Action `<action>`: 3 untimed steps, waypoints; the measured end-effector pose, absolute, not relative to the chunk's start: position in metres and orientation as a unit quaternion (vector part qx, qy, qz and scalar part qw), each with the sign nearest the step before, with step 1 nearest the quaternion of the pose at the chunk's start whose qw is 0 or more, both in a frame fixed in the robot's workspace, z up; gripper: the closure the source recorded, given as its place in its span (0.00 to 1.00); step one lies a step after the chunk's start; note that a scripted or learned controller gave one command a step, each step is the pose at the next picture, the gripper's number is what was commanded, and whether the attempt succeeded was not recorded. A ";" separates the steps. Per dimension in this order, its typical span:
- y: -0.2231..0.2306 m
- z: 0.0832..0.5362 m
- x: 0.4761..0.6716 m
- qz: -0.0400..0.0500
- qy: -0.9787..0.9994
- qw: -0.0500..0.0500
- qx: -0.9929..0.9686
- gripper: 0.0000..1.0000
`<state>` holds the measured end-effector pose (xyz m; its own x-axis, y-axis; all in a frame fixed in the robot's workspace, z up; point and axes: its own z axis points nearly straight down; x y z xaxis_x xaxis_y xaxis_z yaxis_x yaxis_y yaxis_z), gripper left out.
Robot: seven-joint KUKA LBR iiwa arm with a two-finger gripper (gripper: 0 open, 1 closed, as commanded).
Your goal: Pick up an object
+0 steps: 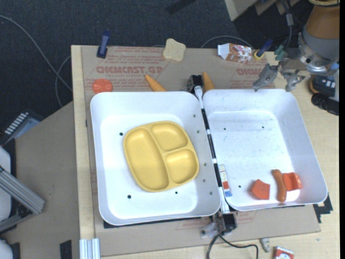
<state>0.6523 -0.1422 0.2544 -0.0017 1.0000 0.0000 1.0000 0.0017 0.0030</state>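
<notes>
My pincer (276, 79) hangs over the far rim of the right bin (302, 112), fingers (264, 77) spread, nothing between them; the bin floor just below me lies bare and white, open room toward its near end; rim close on the far side. The task's things lie well apart from me, in the near right corner of that bin: an orange block (261, 189), a sausage (280, 185), a red-orange piece (292, 181) touching the sausage. Left bin (108, 144) holds a yellow tray (160, 155) of three compartments, tilted. Beyond the bins on the board (129, 69): bread slice (174, 49), carrot (154, 83), blue clip (103, 43), wrapper (235, 52).
</notes>
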 end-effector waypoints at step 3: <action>-0.170 0.262 0.645 0.001 0.708 0.002 0.706 0.00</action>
